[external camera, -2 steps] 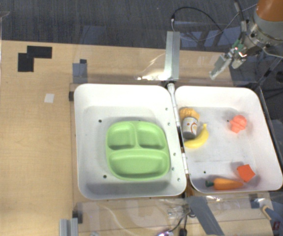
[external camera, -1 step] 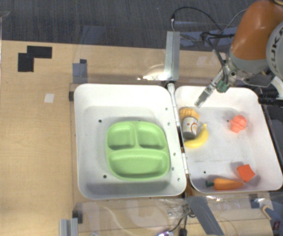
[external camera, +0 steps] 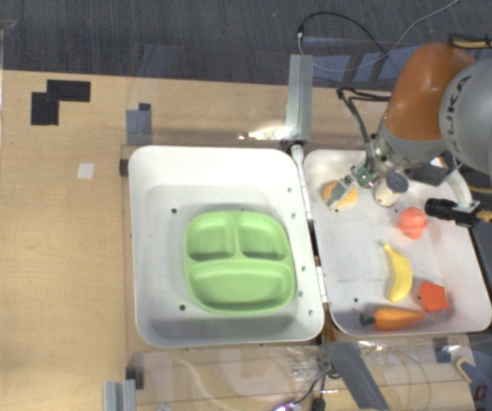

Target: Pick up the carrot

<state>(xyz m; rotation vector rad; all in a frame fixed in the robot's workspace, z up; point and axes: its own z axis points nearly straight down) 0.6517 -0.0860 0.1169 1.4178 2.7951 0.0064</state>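
The carrot (external camera: 393,318) lies flat along the near edge of the right bin (external camera: 348,281), its orange body pointing right and its dark green stem end pointing left, toward the bin's near-left corner. Nothing grips it. An orange-red block (external camera: 433,296) sits just beside the carrot's right end, slightly farther back. A yellow banana (external camera: 398,273) lies just behind the carrot, running front to back, with its lower tip near the carrot's middle. A round pink-red fruit (external camera: 413,222) rests farther back, near the bin's centre-right.

The end effector (external camera: 368,176) is positioned over the far part of the right bin, well apart from the carrot. Whether it is apart or together cannot be told from this view. A small yellow and grey object (external camera: 341,194) lies just to its left on the bin floor; a pale round object (external camera: 386,194) lies just to its right.

The arm (external camera: 451,101), grey with an orange section, enters from the upper right.

The left bin (external camera: 156,229) holds a green divided plate (external camera: 239,259) with three compartments. Both bins stand side by side on the wooden counter (external camera: 49,255).
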